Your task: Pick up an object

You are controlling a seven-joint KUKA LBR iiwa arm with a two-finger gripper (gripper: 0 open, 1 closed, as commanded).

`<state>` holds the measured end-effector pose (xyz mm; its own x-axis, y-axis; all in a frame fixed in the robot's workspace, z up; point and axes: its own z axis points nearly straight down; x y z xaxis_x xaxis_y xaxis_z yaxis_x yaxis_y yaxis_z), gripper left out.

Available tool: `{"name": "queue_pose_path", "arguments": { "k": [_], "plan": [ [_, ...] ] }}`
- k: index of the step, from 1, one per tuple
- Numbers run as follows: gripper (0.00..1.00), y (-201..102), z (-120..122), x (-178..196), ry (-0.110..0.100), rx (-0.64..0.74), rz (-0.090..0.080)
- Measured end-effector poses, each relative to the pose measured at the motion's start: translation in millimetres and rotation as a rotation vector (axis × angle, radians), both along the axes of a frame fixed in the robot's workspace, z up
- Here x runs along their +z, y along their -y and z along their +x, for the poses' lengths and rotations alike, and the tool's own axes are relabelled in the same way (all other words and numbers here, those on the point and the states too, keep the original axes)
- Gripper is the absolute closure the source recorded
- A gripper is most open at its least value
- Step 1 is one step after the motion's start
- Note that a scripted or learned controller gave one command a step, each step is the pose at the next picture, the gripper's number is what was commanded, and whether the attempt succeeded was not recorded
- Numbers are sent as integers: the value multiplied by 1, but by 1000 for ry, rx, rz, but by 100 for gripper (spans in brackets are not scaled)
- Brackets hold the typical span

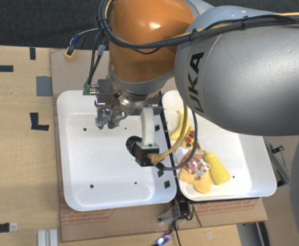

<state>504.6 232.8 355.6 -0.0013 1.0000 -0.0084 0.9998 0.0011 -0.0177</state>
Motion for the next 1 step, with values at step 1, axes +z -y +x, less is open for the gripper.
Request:
{"name": "queue_pose_path", "arguments": {
  "k": [1],
  "plan": [
    [100,-1,20,189,34,2,16]
  ]
}}
